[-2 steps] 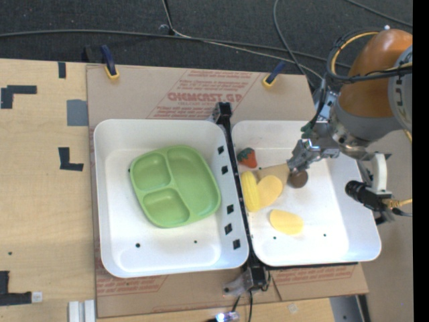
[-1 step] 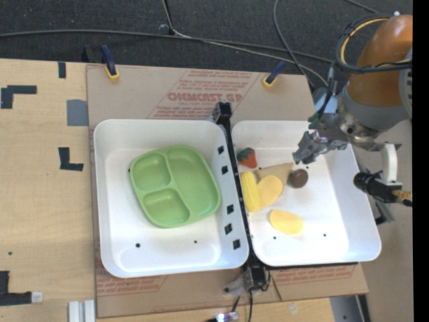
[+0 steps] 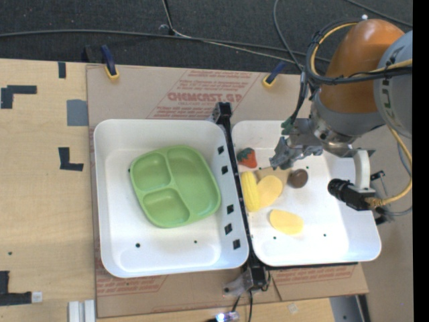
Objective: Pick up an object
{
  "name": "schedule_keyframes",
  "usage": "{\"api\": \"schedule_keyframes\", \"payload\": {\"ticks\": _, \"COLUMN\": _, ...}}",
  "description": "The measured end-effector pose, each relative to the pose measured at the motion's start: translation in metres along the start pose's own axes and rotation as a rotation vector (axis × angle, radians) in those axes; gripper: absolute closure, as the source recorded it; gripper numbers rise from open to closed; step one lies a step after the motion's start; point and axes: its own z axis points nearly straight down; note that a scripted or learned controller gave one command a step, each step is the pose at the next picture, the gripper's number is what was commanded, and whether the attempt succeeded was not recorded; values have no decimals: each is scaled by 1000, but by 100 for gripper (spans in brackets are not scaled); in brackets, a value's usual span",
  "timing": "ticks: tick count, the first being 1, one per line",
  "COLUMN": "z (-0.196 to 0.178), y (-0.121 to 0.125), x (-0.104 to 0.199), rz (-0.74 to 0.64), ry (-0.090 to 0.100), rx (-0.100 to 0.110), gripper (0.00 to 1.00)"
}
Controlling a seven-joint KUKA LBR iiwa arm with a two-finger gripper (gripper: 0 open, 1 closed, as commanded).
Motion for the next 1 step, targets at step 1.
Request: {"api": "schedule_keyframes", "payload": {"ticks": 1, "z": 21, "y": -7, "x": 44, "rz": 1, "ry": -1, "rx": 1, "gripper": 100}}
